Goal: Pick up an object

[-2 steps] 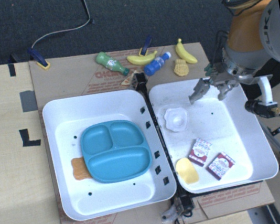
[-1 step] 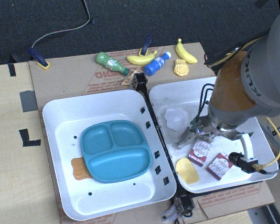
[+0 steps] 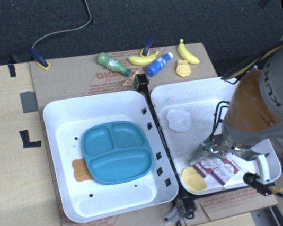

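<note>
The arm comes in from three o'clock and hangs low over the right bin (image 3: 201, 86), with the gripper (image 3: 208, 149) down near that bin's floor, just above a red-and-white packet (image 3: 218, 169) lying flat toward the bin's five o'clock corner. Whether the claw is spread or closed I cannot tell from here, since the grey wrist and the loops of black cable hide it, and I see nothing clearly caught in it. A yellow round piece (image 3: 193, 180) sits touching the packet at about its nine o'clock, and a pale, nearly clear lump (image 3: 178, 120) rests well apart at the bin's eleven o'clock. Over in the left bin (image 3: 62, 150) a blue divided plate (image 3: 118, 151) lies with an orange piece (image 3: 79, 170) tucked against its nine o'clock edge. My guess is the packet is the target, and that is where trouble lies: it is flat and thin, so the tips could scrape over it and close on nothing, or pinch one corner and let it slide out on the lift. The yellow piece being so close could get nudged or pinched along with it. The packet also sits near the front wall, so a slightly off descent might strike the rim.
</note>
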Controlling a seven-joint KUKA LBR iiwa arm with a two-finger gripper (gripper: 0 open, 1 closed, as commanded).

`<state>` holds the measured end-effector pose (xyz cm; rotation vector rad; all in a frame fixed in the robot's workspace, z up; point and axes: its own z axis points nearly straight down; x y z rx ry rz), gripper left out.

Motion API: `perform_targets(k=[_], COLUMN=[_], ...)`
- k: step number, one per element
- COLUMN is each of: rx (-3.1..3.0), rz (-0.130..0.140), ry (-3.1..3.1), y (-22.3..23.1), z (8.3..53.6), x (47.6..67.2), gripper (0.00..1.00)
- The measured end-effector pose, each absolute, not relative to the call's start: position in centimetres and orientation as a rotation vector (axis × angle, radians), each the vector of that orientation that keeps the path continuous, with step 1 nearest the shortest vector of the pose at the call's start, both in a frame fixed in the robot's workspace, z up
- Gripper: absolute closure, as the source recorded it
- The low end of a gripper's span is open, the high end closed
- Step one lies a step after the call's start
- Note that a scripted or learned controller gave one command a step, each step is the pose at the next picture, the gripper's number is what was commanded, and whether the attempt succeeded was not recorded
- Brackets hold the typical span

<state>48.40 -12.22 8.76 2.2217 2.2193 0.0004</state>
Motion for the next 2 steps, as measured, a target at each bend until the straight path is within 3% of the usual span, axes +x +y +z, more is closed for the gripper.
perform_targets(k=[1, 2], rx=[2.217, 2.218], rz=[0.005, 0.003], ry=[2.219, 2.218], y=[-9.9, -10.7], z=[8.6, 8.6], x=[54.6, 49.1], gripper=[0.0, 0.0])
